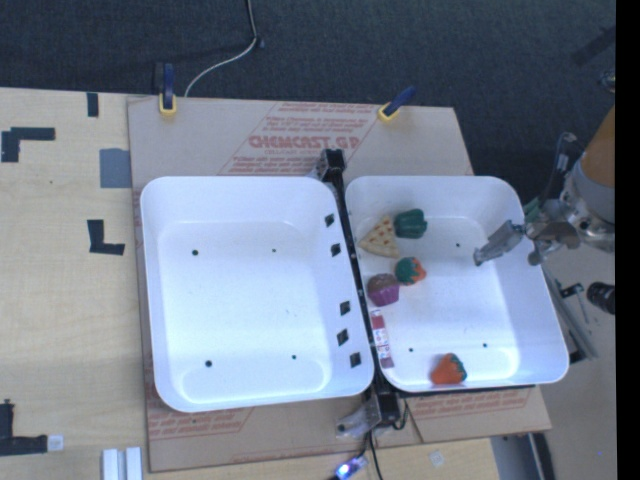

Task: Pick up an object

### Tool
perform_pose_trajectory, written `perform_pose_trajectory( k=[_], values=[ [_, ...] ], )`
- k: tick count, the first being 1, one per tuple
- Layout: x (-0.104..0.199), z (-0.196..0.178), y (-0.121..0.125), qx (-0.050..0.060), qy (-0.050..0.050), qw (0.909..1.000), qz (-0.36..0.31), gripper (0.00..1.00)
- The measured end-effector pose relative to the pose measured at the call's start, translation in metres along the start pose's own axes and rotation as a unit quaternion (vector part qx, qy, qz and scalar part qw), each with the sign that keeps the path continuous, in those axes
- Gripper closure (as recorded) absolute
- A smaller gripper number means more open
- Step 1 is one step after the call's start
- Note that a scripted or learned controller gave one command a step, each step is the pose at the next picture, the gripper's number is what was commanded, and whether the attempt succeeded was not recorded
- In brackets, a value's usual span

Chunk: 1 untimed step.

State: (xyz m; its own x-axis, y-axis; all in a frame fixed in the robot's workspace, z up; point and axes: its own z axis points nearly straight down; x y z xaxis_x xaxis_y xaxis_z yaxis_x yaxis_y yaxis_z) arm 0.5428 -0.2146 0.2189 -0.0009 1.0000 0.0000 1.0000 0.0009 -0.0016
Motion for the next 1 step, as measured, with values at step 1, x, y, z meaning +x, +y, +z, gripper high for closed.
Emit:
perform_pose_trajectory(
  k=[1],
  values=[
    [-0.0103,-0.1344,0.017,-0.008,-0.004,1.0,-0.001,0.0]
  ],
)
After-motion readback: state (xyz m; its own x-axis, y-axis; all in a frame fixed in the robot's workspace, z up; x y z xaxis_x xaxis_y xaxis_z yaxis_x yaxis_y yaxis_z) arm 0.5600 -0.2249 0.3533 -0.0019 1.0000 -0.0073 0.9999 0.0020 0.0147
